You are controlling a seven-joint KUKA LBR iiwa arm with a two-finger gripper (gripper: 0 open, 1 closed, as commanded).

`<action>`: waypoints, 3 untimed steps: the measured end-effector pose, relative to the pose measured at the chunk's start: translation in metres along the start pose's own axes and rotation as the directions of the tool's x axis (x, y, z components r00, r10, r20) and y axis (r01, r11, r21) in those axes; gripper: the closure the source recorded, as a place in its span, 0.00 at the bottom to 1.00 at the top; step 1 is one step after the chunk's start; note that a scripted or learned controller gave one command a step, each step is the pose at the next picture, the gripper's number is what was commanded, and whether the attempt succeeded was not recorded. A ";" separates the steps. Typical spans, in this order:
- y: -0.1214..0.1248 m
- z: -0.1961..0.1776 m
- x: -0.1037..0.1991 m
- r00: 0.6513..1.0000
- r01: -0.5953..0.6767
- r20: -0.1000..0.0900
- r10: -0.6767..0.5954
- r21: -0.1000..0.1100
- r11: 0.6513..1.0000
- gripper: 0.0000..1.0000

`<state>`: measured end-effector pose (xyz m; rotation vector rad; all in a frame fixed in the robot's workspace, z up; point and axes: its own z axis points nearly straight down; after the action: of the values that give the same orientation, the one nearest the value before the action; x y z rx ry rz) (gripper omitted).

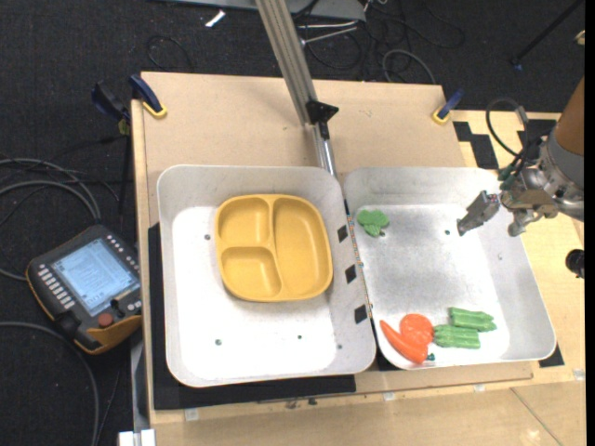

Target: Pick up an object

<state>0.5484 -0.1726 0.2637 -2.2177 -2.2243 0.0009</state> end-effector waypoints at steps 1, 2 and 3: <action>0.000 0.000 0.000 1.000 -0.002 0.000 0.002 -0.001 1.000 0.00; -0.004 0.063 -0.002 1.000 -0.004 -0.001 0.004 0.006 1.000 0.00; -0.002 0.108 0.003 1.000 -0.003 -0.001 0.003 0.004 1.000 0.00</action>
<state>0.5462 -0.1699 0.1560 -2.2184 -2.2187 0.0043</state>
